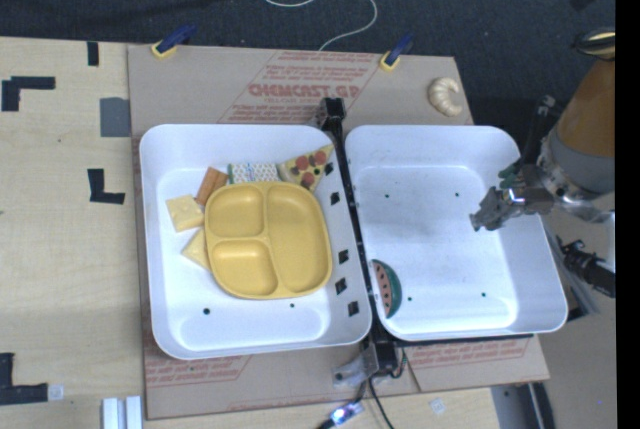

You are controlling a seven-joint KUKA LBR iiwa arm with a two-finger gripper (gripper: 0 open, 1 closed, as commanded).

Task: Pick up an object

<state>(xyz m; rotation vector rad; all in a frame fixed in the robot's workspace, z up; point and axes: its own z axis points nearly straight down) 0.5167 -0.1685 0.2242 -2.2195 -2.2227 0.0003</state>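
My gripper (490,214) hangs over the right side of the right bin (450,142), its dark fingers pointing left and down. Nothing shows between them. A watermelon slice toy (386,285) lies at the lower left corner of the right bin, well away from the gripper. In the left bin (160,247) a yellow divided plate (268,239) lies over several flat food toys: a cracker (184,213), a brown piece (211,183), a pizza slice (310,164).
A beige lump (446,95) sits on the cardboard beyond the right bin. Blue and yellow clamps (397,48) hold the cardboard's far edge. A white cable (320,2) loops across the dark floor behind. The arm's orange band (590,112) stands at the right.
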